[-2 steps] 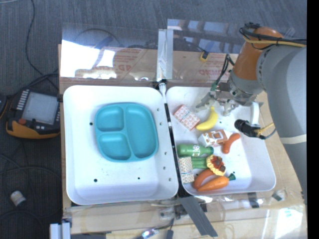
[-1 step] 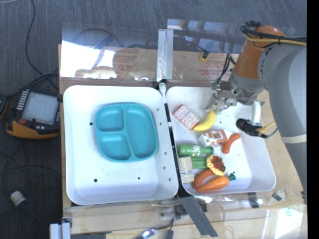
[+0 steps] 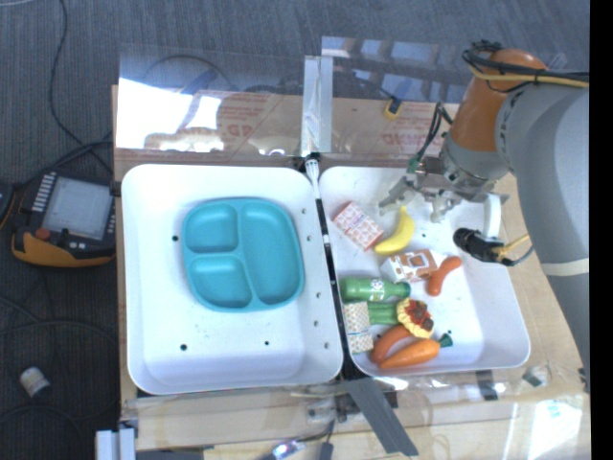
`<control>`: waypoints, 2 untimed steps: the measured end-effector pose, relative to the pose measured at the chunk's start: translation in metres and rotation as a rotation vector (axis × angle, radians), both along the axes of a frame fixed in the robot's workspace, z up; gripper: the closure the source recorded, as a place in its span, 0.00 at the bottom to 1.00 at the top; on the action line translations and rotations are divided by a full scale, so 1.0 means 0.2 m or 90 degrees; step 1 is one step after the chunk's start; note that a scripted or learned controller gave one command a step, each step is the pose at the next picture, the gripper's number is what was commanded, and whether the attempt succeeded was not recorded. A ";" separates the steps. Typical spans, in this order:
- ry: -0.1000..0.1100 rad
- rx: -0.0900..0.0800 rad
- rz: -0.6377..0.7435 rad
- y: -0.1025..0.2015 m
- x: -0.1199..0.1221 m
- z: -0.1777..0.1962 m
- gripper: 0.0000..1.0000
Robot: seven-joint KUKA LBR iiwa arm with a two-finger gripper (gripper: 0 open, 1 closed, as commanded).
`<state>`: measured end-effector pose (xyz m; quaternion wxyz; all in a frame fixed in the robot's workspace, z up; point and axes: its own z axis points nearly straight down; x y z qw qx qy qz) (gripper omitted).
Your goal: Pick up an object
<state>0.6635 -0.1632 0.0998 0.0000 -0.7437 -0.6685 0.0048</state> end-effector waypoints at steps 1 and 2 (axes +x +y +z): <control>0.002 0.000 0.001 0.00 0.00 0.04 1.00; -0.002 0.004 -0.021 0.19 -0.44 0.40 1.00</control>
